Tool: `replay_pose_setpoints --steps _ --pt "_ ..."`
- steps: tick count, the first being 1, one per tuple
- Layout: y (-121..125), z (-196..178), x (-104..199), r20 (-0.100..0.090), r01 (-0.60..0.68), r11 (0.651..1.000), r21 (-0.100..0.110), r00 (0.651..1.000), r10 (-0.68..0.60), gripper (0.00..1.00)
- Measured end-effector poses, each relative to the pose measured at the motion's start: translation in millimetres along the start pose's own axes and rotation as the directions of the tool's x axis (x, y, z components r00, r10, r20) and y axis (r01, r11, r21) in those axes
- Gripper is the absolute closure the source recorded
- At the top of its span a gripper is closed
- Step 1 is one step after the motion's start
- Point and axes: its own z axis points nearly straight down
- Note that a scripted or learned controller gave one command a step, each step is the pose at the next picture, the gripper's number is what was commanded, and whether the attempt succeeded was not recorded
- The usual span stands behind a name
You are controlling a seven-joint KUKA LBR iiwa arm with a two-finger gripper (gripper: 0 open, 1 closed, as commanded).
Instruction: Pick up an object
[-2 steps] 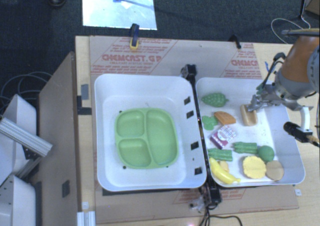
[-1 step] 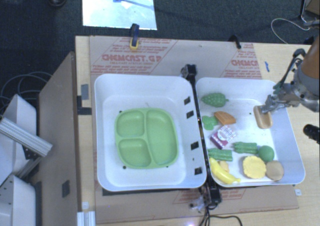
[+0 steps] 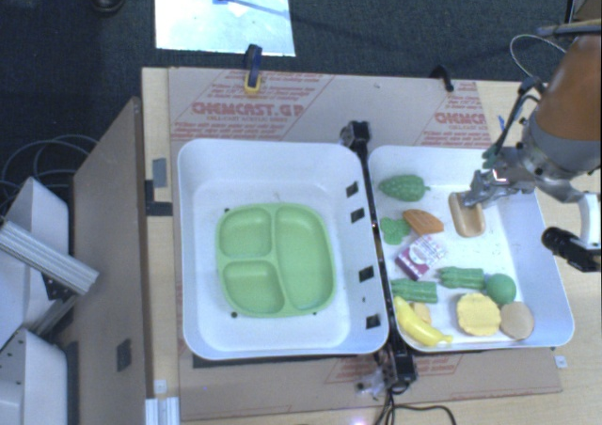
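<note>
Nearest me, a banana (image 3: 420,322) lies at the right bin's (image 3: 561,301) near left corner; farther back I see the hand (image 3: 481,190) over a tan bread piece (image 3: 467,215); I cannot tell its state.

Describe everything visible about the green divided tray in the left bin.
The green tray is pale lime, looks like smooth plastic, and has rounded corners. Raised ridges split it into three compartments: one long section on its right side and two smaller ones stacked on its left. It lies flat, right way up and slightly rotated, near the middle of the left bin, resting on the bin floor. No other object touches it.
</note>
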Motion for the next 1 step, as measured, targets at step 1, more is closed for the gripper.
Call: replay_pose_setpoints --steps 1 --pt "40.9 8.2 53.2 0.0 0.0 1.0 0.001 1.0 0.0 1.0"
